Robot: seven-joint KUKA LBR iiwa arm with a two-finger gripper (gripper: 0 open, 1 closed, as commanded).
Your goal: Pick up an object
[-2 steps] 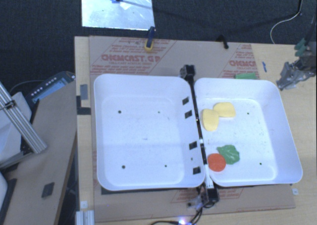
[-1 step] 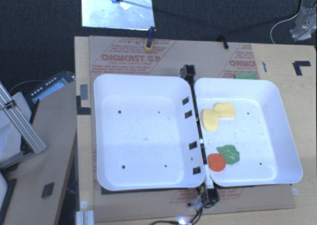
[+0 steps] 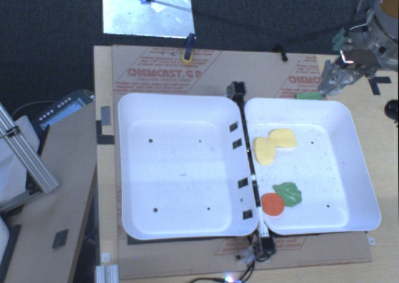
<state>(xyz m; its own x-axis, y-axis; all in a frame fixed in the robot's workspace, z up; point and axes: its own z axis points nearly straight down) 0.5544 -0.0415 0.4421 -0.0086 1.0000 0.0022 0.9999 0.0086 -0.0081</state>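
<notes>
- The gripper (image 3: 331, 82) hangs above the far right corner of the right bin (image 3: 349, 123), just past its far edge. I cannot tell how it is set.
- Two yellow pieces (image 3: 274, 144) lie in the right bin, near its left wall and toward the far side. They touch each other.
- A green piece (image 3: 289, 192) lies closer to the near left corner of the right bin.
- A red round piece (image 3: 272, 204) sits right beside the green piece, touching it, near the left wall.
- The left bin (image 3: 134, 151) sits beside the right bin, and their sides meet in the middle of the bench (image 3: 106, 88).
</notes>
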